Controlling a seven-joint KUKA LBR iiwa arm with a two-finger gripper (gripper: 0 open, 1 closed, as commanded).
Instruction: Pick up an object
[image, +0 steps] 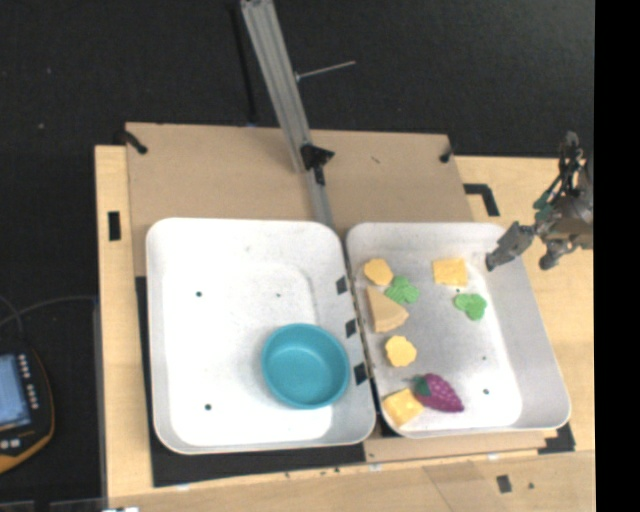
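Here, target: small yellow square foam block (450, 271), upper part of right white bin (535, 330), nearest the gripper (528, 248).
Gripper: spread open, empty, above bin's upper right rim.
Risk: likely glancing off the rim, or nudging green leafy toy (470, 305) just beside.
Right bin: also purple grape toy (438, 392).
Left white bin (200, 260): teal plastic bowl (304, 364).

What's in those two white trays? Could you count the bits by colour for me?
Yellow or tan pieces: 5
Green pieces: 2
Purple piece, like a bunch of grapes: 1
Blue bowl: 1
Total: 9
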